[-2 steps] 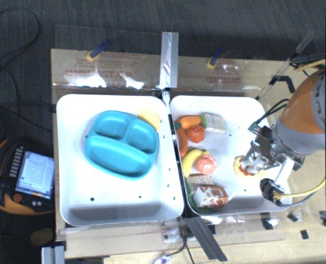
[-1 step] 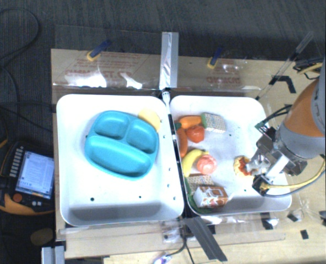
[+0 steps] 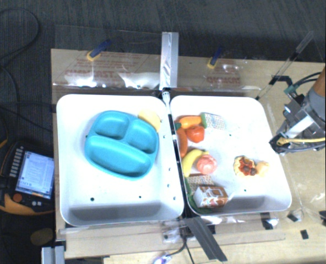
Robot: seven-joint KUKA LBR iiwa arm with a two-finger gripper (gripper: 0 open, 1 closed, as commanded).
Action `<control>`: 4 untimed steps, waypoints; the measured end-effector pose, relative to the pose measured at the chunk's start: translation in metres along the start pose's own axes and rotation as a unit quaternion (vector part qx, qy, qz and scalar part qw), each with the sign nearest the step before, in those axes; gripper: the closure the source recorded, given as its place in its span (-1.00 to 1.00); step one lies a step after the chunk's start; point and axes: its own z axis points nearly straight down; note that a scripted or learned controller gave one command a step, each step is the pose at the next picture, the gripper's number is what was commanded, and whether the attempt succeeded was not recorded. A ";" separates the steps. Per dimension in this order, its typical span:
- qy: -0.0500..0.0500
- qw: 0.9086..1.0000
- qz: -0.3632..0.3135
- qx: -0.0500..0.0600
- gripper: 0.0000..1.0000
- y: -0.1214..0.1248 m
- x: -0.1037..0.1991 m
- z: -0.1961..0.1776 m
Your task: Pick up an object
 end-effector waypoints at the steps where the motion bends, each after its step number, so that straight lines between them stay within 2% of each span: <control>1: 0.000 0.999 0.034 0.001 1.00 0.038 -0.025 0.075; 2: 0.000 1.000 -0.003 0.000 1.00 0.016 0.018 0.004; 3: 0.000 0.999 0.041 0.002 1.00 0.028 -0.039 0.105; 4: -0.001 0.990 0.138 0.001 1.00 0.057 0.012 0.128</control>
